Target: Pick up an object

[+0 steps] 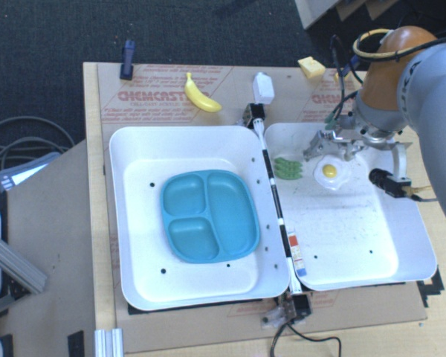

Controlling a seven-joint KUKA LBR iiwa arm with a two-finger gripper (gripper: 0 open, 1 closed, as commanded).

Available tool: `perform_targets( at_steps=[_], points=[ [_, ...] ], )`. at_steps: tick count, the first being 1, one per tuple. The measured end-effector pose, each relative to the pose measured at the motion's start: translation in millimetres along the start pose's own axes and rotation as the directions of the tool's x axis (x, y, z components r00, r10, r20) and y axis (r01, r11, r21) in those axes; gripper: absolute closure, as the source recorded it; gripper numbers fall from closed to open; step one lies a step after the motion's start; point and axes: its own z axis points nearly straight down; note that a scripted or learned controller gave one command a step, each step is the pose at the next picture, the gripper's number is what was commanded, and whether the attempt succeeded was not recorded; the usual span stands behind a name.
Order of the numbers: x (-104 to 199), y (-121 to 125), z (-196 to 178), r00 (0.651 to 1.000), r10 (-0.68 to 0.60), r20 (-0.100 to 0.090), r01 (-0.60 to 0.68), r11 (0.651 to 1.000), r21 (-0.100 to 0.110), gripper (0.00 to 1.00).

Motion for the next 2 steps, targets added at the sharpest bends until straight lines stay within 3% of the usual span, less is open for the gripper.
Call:
perform_targets(
  at_steps=[1, 2],
  points=[
    [8, -34, -8, 1.000, 0.001, -0.002, -0.001, 1.000, 0.003, 0.00],
    [-15, 1, -67, 1.000, 0.000, 0.000, 0.000, 1.000, -0.001, 0.00]
  ],
)
